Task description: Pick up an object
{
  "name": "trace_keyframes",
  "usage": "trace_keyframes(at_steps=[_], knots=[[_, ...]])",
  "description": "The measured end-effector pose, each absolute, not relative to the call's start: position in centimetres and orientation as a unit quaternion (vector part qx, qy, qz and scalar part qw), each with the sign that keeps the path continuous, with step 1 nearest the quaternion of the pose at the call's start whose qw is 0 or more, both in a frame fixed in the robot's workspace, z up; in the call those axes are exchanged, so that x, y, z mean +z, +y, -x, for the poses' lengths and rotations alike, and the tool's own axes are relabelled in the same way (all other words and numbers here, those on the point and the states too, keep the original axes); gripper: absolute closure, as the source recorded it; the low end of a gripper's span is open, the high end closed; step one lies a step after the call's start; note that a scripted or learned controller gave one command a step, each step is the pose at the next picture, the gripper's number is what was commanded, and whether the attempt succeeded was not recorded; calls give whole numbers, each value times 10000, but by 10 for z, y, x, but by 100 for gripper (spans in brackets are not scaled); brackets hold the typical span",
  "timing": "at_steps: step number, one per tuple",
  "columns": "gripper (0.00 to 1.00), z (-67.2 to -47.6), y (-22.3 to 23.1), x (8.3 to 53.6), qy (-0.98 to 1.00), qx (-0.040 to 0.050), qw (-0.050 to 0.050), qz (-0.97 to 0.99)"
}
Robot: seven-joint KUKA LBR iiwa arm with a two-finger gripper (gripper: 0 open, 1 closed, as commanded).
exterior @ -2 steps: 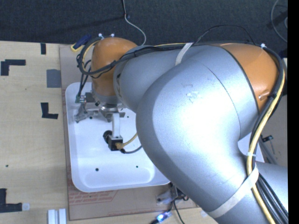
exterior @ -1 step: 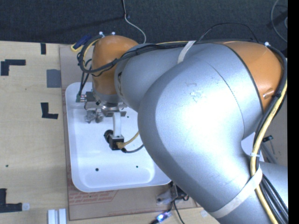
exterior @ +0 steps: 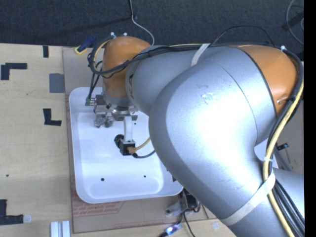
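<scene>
Claw [exterior: 105, 119] is hanging low at the far end of the white bin [exterior: 81, 147], right under the orange wrist band [exterior: 121, 58]. I cannot tell whether it is apart or together, because the metal parts are merging into one clump from this angle. Nothing is visibly sitting in it, so I am not calling a hold.

The grey arm [exterior: 212, 132] is sweeping in from the right and covering that side of the bin. The bare bin floor nearer the camera is showing just two dark dots [exterior: 102, 179], probably holes and not pickable. The counter [exterior: 29, 147] is running out to the left.

The object to pick up is hidden, presumably under the claw or the arm, so its position is a guess.

Risks:
- The claw may be closing on air if nothing is lying beneath it.
- It may be scraping the bin floor, given how low it is sitting.
- It may be pinning something against the far wall instead of gripping it.

The object's looks (shape, colour, size) cannot be told from here, so I am leaving them unlabelled.
</scene>
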State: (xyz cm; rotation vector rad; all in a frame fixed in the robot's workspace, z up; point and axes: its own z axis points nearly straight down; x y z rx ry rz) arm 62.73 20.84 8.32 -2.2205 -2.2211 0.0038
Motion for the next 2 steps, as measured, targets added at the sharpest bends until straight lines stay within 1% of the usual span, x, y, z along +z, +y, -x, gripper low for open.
trace_keyframes(at_steps=[1, 2], knots=[[100, -637, 236, 251, -7091, -79, -30, 7051], [100, -652, 234, 382, -7086, -70, -36, 7056]])
